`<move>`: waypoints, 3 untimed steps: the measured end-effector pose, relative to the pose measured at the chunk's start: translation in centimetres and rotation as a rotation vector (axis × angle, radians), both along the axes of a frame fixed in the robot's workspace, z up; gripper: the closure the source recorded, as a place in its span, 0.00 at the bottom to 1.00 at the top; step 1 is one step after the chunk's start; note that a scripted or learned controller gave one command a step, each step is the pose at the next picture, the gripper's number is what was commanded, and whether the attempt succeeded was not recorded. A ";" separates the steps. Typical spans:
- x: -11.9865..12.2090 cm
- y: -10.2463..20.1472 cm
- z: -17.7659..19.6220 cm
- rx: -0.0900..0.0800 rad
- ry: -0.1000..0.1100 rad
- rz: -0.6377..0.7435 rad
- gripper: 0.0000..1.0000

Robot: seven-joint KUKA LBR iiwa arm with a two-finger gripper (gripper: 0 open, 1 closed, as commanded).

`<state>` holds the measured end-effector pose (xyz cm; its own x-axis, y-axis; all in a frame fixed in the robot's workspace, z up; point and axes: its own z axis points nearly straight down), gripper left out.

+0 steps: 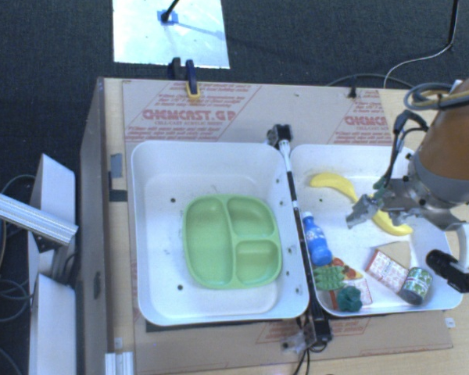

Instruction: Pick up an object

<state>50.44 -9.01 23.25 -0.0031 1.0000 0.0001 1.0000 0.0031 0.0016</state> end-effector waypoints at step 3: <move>13.3 -1.6 -14.9 0.001 0.001 0.001 0.00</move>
